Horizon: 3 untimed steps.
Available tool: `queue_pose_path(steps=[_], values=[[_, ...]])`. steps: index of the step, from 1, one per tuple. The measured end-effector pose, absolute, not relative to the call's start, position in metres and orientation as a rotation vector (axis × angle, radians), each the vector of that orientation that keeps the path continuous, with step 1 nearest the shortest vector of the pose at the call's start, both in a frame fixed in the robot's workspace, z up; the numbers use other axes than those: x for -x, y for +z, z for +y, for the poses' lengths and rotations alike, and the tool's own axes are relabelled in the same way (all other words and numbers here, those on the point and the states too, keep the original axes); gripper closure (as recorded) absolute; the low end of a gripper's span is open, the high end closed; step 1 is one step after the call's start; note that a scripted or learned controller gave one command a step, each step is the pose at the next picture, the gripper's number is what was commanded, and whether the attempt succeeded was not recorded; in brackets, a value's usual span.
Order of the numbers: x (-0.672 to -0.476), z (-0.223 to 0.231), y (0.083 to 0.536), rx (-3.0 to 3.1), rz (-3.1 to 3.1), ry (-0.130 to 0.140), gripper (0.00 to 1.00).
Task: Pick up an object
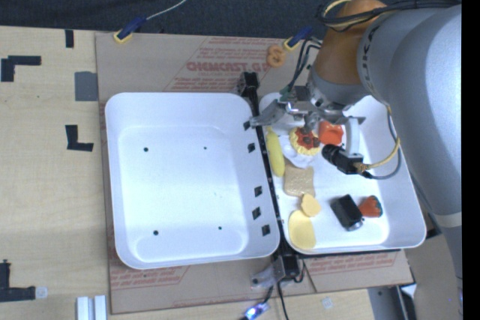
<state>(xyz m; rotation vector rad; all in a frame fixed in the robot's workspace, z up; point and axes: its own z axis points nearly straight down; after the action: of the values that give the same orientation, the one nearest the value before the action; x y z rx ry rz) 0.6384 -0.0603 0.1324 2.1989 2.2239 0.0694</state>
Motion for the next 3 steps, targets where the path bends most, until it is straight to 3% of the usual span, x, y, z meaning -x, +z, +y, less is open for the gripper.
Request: queue_pose_path(steps=[3], values=[[-0.6375,-0.0602,0.1308,-2.202,2.225,0.068,0.00]])
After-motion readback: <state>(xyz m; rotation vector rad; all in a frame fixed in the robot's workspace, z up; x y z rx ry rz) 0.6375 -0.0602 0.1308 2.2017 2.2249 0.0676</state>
